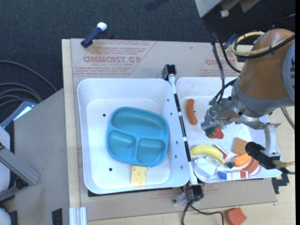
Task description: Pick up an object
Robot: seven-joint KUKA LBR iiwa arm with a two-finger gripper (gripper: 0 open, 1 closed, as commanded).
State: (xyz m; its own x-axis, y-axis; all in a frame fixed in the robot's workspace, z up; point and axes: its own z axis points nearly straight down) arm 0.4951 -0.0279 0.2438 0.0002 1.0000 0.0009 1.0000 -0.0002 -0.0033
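Observation:
My gripper (212, 123) hangs over the middle of the right bin (201, 86), with the grey and orange arm reaching in from the right. Directly under its tip lies a small red toy with a green bit (216, 133), partly covered by the gripper. An orange sausage (191, 112) lies to the left of the gripper, near the bin divider. A yellow banana (206, 151) rests below the red toy. At the bin's front right sit an orange carrot-like piece (243, 161), a tan cracker (240, 145) and a white cup (204, 167).
The left bin (89, 125) holds a blue divided plate (138, 136) and a yellow cheese slice (138, 175) at its front. A blue and white marker (93, 35) lies on the cardboard behind the bins. A small white, red and blue box (233, 175) sits at the right bin's front edge.

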